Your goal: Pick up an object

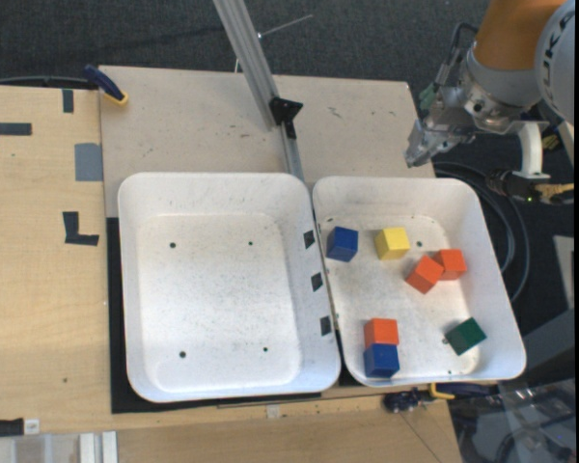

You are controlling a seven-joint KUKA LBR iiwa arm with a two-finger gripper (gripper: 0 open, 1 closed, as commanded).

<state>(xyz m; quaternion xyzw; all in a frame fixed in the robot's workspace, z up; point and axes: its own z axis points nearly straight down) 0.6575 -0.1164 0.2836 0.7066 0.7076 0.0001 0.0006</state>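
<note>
At upper right, above the far rim of the right-hand shallow white plastic bin (pixel 482 222): grey arm with orange band, ending in a two-finger metal gripper (pixel 423 154) pointed down and leftward, hanging clear of the bin and of every block. Nothing between its tips; how far apart they stand, cannot tell.

Inside that bin, seven small cubes. Toward the far side, a blue cube (pixel 343 243) and just beside it a yellow cube (pixel 392 242), apart. To the right of those, two orange cubes touching: one tilted (pixel 425 274), one squarer (pixel 452 262). Near the front rim, an orange-red cube (pixel 381 332) pressed against a second blue cube (pixel 381 360). Off to the right, alone, a dark green cube (pixel 465 336).

Alongside on the left, the other shallow white plastic bin (pixel 212 193), rims touching at the middle.
</note>
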